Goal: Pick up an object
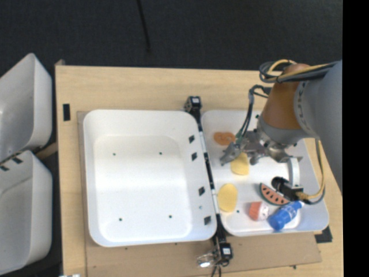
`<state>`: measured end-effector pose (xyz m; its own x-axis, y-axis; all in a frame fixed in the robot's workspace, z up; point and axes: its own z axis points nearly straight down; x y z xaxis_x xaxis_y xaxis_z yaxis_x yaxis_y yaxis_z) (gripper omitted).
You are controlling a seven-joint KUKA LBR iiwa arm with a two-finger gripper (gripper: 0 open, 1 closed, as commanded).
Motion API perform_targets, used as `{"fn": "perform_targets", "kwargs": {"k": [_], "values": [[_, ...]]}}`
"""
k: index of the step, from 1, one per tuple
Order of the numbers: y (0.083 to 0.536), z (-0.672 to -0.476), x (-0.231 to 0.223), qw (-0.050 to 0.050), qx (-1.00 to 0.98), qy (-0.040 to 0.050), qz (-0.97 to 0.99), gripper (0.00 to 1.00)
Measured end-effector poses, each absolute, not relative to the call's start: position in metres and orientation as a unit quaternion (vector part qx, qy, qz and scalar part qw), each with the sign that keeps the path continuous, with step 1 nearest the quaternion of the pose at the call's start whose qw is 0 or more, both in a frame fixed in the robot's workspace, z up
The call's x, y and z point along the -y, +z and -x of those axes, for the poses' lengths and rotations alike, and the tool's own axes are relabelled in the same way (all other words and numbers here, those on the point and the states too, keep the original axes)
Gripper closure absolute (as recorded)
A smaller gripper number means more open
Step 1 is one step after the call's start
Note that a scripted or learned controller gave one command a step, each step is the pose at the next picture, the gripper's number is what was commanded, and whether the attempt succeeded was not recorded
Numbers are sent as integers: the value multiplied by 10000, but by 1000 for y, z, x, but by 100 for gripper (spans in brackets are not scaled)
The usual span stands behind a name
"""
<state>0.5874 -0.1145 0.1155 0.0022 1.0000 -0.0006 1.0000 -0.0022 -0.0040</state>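
A grey KUKA arm (314,100) with an orange band reaches in from the right over a pale wooden bench (69,172), its gripper (241,152) lowered into the right-hand bin (314,218) of two shallow white bins set side by side. The dark fingers (230,153) are spread apart and point left — one tip sits near a small orange piece (223,137) at the far left of that bin, the other just above a yellow lump (240,166) lying close under the wrist. Nothing is seen clasped between them; whether a tip touches the yellow lump cannot be told from this angle.

Nearer the viewer, a pale yellow oval (228,197) rests against the bin's left wall. To its right lie a red-and-white piece (258,210), a blue bottle-like object (285,216) at the near right corner, and a watermelon-slice toy (273,194) just beyond them. A white bracket and black cabling hang from the wrist over the right side of the bin.

The left-hand bin (92,172) sits flush against its neighbour — black clips (203,172) run along the shared edge. Two white moulded shapes (20,154) stand at the far left, off the bench.
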Motion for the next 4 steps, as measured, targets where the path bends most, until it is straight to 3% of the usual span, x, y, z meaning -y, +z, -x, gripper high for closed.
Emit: {"fn": "perform_targets", "kwargs": {"k": [1,2,3,4], "values": [[101,-654,131,-30,7083,-11,7059,0],[102,-689,107,12,7090,40,7052,0],[113,-689,109,-11,7089,25,7053,100],[113,-689,109,-7,7101,29,7041,0]]}}
